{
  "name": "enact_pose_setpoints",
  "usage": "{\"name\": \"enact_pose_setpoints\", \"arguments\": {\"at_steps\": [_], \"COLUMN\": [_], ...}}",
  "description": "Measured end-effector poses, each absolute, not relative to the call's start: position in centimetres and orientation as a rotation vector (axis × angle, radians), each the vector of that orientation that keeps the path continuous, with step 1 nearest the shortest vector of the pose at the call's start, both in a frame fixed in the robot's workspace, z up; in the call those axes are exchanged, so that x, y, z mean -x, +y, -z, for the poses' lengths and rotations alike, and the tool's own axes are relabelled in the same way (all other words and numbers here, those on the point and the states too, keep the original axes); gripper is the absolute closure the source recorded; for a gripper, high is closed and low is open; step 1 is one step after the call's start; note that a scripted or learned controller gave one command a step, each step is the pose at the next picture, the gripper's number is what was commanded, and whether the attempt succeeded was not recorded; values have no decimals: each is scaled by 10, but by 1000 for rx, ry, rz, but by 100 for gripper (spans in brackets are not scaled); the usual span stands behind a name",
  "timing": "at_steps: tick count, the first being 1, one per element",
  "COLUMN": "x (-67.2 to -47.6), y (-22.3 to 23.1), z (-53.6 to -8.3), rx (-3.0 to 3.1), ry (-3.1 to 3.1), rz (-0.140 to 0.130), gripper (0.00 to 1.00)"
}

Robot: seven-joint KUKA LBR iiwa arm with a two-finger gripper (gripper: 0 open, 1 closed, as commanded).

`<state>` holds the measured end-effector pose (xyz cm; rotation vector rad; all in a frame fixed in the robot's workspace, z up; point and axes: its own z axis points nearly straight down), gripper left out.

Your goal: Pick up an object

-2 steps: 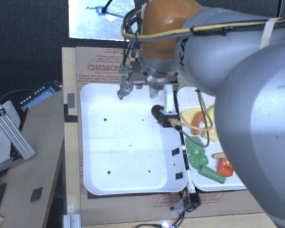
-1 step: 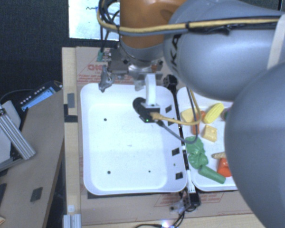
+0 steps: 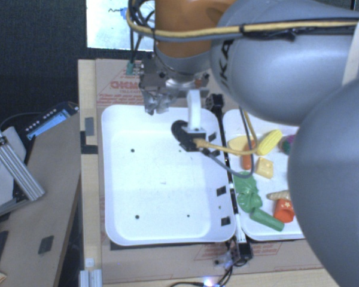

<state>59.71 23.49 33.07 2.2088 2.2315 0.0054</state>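
Observation:
My gripper [image 3: 154,104] hangs over the back edge of the left white bin [image 3: 161,220], near its far left corner, with nothing visible in it. The toys lie in the right bin [image 3: 275,236]: a yellow corn cob [image 3: 270,141], a yellow wedge [image 3: 264,169], an orange piece [image 3: 239,144], a green leafy lump [image 3: 246,194], a green pod [image 3: 268,220] and a red-orange item [image 3: 283,210]. The arm hides much of the right bin.
The big grey arm [image 3: 299,70] covers the upper right of the view. A cardboard sheet [image 3: 116,82] lies under both bins. A metal rail [image 3: 15,166] and a blue-edged device [image 3: 51,118] sit off the bench at left.

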Motion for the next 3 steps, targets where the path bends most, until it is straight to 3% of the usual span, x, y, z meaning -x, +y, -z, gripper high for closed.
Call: {"name": "enact_pose_setpoints", "arguments": {"at_steps": [1, 2, 3], "x": [-662, -636, -572], "y": [234, 235, 235], "z": [-379, -455, -543], "rx": [-2211, -2211, -2210], "ry": [2224, 2228, 2229], "rz": [-14, -15, -19], "gripper": [100, 100, 100]}}
